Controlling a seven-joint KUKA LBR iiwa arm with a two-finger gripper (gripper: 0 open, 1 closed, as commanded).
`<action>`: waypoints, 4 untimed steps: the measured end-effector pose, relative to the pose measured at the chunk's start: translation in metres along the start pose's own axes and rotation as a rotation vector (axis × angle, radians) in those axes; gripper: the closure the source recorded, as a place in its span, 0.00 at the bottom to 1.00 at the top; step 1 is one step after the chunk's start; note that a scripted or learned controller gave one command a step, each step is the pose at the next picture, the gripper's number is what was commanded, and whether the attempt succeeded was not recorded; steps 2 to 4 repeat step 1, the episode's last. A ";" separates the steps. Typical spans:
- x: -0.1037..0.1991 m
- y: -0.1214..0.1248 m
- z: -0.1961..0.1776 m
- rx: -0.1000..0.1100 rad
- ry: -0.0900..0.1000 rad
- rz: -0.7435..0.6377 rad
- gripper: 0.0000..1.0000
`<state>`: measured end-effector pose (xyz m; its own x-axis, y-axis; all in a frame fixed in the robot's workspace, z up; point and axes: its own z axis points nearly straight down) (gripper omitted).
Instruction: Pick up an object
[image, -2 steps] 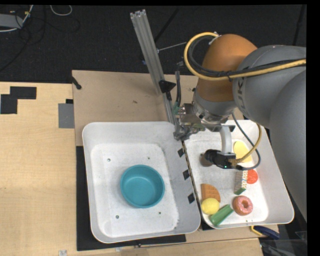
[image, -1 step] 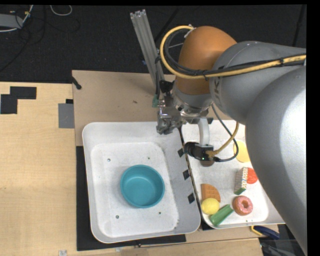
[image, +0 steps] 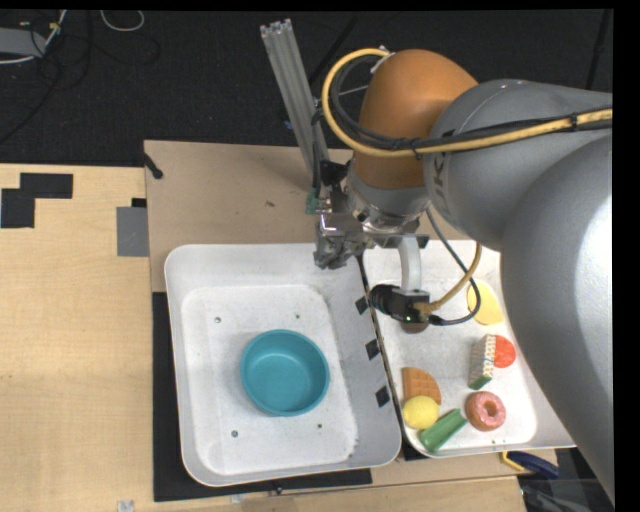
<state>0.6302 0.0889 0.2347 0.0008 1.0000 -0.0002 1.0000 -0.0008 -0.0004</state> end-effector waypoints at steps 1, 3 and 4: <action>0.000 0.000 0.000 0.000 0.000 -0.001 0.00; 0.000 0.000 0.000 0.000 0.000 -0.001 0.00; 0.000 0.000 0.000 0.000 0.000 -0.001 0.00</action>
